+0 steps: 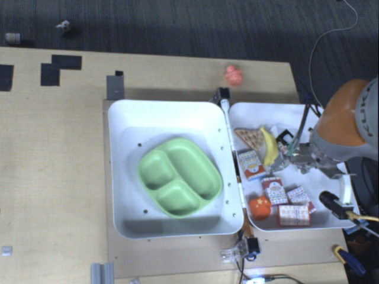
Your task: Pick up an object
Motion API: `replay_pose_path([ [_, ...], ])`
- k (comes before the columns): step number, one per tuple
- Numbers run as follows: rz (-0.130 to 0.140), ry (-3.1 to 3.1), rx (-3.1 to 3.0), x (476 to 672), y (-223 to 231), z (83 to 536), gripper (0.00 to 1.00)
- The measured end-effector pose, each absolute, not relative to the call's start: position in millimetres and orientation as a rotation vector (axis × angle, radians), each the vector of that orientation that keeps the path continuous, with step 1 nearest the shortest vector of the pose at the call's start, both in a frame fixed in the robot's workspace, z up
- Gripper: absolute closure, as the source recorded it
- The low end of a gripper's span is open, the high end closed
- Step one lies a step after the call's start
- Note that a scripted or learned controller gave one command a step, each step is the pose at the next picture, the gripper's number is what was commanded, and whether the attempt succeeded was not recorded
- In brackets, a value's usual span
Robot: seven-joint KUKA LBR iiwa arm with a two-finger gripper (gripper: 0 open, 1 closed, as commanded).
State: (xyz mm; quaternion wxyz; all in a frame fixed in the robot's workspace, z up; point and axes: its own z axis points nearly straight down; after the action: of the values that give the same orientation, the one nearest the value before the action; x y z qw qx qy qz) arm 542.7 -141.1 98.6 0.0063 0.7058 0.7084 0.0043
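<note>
Objects: a banana (pixel 269 146), a pizza slice (pixel 249 138), small cartons (pixel 288 203) and an orange ball (pixel 259 207) lie crowded in the right bin (pixel 260 110).
Gripper (pixel 288 157): low over the right bin's middle, just beside the banana; grip cannot be told.
Arm (pixel 346 126): enters over the bin's right edge.
Left bin (pixel 127 158): holds a green divided plate (pixel 179 176).
Bench (pixel 53 176): a pink ball (pixel 234 74) lies near its far edge.

Even, bright overhead light, soft shadows inside the white bins (pixel 118 176), picture slightly blurry throughout.
</note>
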Motion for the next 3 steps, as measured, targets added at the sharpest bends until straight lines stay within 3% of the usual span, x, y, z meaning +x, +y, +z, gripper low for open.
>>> replay_pose_path([
  [1,0.011,2.215,2.212,500.0,-121.0,87.5,0.0],
  [2,0.013,2.213,2.207,491.4,-103.5,87.8,0.0],
  [3,0.019,2.212,2.203,493.6,-102.9,99.1,1.0],
])
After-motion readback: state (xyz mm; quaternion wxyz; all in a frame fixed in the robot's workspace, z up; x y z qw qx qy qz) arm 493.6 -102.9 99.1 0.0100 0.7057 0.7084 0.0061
